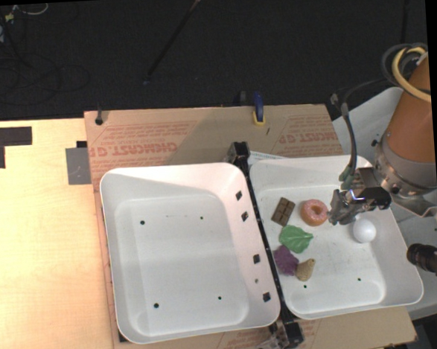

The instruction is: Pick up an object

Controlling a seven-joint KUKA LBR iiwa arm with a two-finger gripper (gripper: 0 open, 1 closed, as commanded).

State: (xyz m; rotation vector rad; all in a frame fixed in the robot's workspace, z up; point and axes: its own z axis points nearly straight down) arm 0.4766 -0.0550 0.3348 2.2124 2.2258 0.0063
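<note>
Left bin (124, 214) on the table carries nothing worth noting; right bin (405, 284) holds the clutter. Left to right there: brown block (283, 211), purple piece (285, 260), green leaf toy (295, 238), tan lump (306, 269), pink donut (314, 212), then the gripper (342, 207), then white ball (364, 231). The donut lies just beside the jaws at their 9 o'clock, the ball near at 4 o'clock. Jaws hang low over the bin floor between the two; can't tell if spread or pressed together. Nothing visibly held. The donut looks the likelier target.
</note>
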